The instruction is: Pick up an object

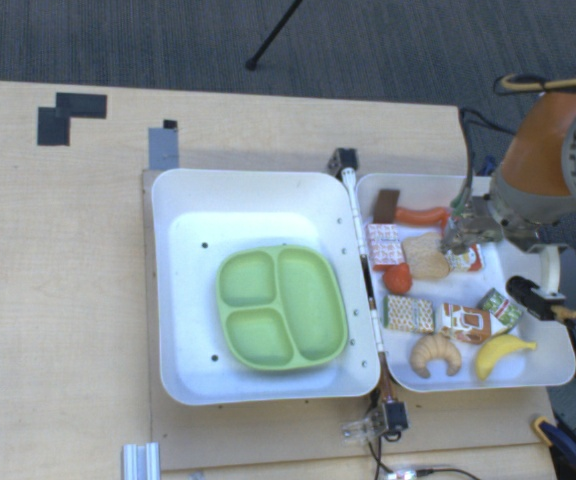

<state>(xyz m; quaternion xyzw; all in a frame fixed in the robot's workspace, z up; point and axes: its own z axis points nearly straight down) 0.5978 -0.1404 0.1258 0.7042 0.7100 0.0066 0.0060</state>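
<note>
Reaching in from the right, arm (553, 158) grey with orange band, gripper (460, 236) low over far part of right bin (558, 363). Cannot tell jaw state: tip a blur of metal against items below, nothing clearly held.

Directly under gripper: red-and-white packet (466, 258), touching or just below tip, cannot tell which. Just left of it, tan bread slice (427, 256). Further left, pink-and-white packet (384, 245) against bin's left wall. Far of these, brown bar (385, 206) and orange sausage (421, 215) lying side by side near far rim.

Near of bread, red tomato (398, 279). Below that, green-patterned packet (409, 314), then orange-and-white carton (465, 323) to its right, then green carton (501, 307) tilted further right. Along near wall: croissant (436, 354) left, banana (501, 354) right.

Left bin (178, 268) beside right bin, rims touching along middle. Inside, green tray (281, 308) with three compartments, sitting flat, slightly near of centre.

Both bins on pale wooden bench (58, 288); black tape patches (68, 116) at far left.
</note>
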